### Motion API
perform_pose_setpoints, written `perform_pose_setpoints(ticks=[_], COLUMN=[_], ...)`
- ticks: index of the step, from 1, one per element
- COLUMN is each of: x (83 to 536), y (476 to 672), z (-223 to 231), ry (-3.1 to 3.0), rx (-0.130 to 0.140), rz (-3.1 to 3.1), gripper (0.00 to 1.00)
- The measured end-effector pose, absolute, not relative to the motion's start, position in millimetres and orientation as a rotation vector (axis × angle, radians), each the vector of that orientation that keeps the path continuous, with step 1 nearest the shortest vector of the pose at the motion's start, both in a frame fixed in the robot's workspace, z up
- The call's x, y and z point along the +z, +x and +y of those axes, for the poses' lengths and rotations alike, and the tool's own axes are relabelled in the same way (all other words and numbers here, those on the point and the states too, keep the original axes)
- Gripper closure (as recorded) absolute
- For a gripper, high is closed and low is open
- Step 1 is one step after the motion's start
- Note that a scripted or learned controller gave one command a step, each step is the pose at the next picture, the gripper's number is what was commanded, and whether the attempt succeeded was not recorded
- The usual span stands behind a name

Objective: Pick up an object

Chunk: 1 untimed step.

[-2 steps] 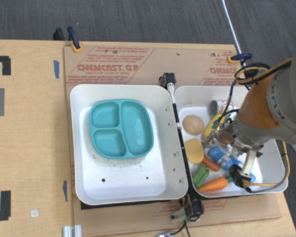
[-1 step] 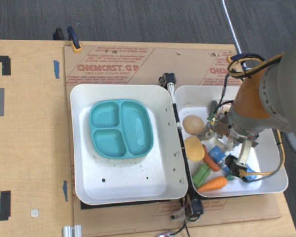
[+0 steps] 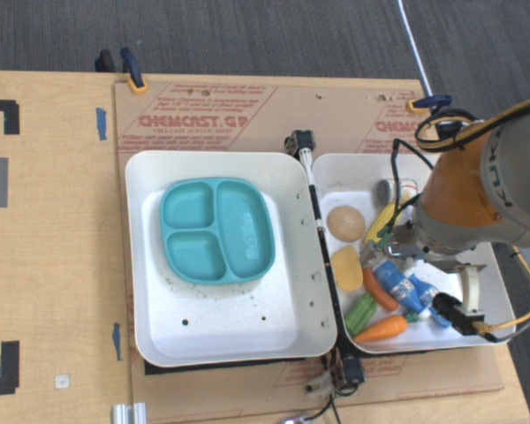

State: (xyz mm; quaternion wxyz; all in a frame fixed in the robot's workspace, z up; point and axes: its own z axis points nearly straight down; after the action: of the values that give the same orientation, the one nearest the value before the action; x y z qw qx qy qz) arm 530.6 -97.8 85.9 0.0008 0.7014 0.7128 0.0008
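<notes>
The arm (image 3: 464, 188) reaches into the right bin (image 3: 503, 321), its gripper (image 3: 390, 247) low among the toy food — egg (image 3: 345, 223), carrot (image 3: 382, 329), blue item (image 3: 397, 283). The teal plate (image 3: 217, 230) sits in the left bin (image 3: 150, 325).

A single fixed camera looks down at a slant from above the surface (image 3: 53, 237), framing both bins mid-frame, the arm (image 3: 464, 193) entering at right.

The arm (image 3: 464, 193) hangs over toy food (image 3: 375, 285) in the right bin (image 3: 503, 312).
</notes>
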Motion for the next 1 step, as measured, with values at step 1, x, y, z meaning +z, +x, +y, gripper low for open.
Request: perform_pose_setpoints(ticks=[1], x=[96.8], y=[531.9], z=[-97.8], ry=[2.2], rx=[0.006], rz=[2.235], gripper=[1.0])
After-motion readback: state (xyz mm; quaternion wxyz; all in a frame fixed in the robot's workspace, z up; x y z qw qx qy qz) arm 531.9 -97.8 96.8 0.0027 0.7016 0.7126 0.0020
